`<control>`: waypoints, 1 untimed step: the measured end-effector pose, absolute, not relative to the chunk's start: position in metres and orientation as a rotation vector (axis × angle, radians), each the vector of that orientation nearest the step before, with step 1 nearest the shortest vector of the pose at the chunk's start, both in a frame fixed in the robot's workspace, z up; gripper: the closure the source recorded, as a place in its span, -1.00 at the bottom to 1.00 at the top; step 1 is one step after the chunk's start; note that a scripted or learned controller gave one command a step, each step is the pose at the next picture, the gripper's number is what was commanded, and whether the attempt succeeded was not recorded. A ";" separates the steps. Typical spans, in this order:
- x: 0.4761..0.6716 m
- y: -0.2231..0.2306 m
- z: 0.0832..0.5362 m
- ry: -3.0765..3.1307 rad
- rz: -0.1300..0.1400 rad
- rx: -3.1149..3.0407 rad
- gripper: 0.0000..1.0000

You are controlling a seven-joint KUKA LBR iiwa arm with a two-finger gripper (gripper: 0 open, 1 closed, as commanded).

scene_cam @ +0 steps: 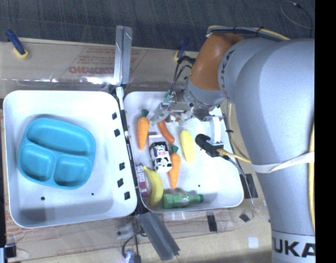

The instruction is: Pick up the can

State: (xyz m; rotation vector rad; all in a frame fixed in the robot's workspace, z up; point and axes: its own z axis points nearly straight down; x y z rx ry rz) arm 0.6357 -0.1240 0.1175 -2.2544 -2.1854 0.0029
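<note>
The right bin [214, 174] is crowded on its left half. Its right half has more bare white floor, near the arm [266, 92]. The big grey arm covers the bin's right wall and hangs over its top right corner.

The gripper [170, 109] is low over the top end of this bin, close to the far wall. It is just above the top of a small carrot [166, 131]. Wires and metal parts are bunched there, so I cannot tell if the gripper is open or closed. I see nothing held in it.

The can [161, 155] is black and white and lies in the middle of the crowded part. It looks like it is on its side. Its long way runs up and down the picture, leaning a little. I cannot tell which end is the top.

A second carrot [174, 169] touches the can's right side. The banana [153, 184] is just below it, on the left. A long carrot [142, 131] and a yellow corn cob [187, 145] lie near it on either side. A green bottle [181, 199] lies along the near wall.

The left bin [58, 207] holds a blue tray [58, 152].
</note>
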 end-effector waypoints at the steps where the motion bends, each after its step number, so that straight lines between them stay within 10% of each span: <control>1: 0.657 -0.174 0.144 -2.132 0.000 -2.307 -1.00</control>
